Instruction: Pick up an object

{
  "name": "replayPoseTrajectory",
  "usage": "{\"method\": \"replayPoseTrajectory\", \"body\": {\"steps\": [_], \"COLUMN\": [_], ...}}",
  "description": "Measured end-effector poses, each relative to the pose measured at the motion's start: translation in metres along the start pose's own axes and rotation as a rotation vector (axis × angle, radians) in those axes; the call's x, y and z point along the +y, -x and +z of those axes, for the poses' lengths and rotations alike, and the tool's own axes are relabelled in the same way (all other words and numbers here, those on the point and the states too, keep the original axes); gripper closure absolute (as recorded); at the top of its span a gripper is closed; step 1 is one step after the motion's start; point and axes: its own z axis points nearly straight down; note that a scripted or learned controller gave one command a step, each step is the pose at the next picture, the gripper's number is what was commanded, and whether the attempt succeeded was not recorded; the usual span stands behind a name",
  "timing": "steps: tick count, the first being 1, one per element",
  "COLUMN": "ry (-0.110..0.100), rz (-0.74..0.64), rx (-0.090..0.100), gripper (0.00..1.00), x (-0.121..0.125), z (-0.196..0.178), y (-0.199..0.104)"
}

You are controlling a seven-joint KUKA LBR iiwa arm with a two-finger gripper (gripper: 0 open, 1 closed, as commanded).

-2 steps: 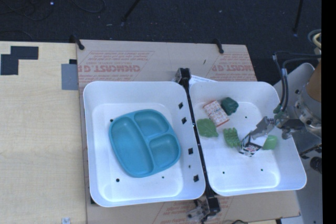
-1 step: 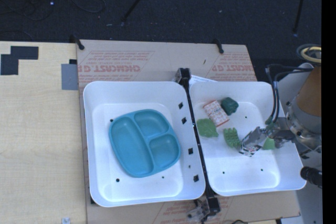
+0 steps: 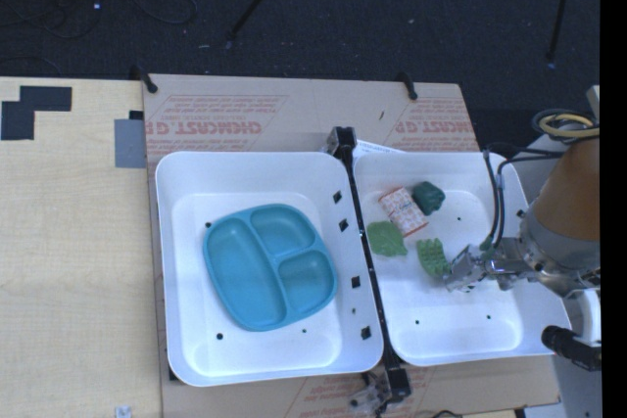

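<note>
My gripper (image 3: 460,271): I am hanging low over the right bin (image 3: 470,338), tips just beside the bright green piece (image 3: 432,257); whether my jaws are spread or pinched I cannot tell.
Darker green piece (image 3: 386,240): lying left of my tips, near the divider.
Red-and-white packet (image 3: 403,209): lying beyond that; print too small to read.
Teal lump (image 3: 428,198): touching the packet's far corner.
Blue divided plate (image 3: 268,263): sitting in the left bin (image 3: 186,210).
Cardboard (image 3: 225,117): showing mirrored red lettering, unreadable.

Plate (image 3: 268,265) turquoise; bins (image 3: 196,181) white; packet (image 3: 403,209) red-patterned.
</note>
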Motion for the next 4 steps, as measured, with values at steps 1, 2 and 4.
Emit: {"method": "replayPoseTrajectory", "body": {"steps": [1,2,4], "ry": [-0.001,0.002,0.012], "rz": [-0.001,0.006,-0.002], "rx": [0.001,0.000,-0.004], "gripper": [0.00,1.00,1.00], "x": [-0.008,-0.007,0.001], "z": [0.061,0.048,-0.063], "y": [-0.003,-0.001,-0.001]}}
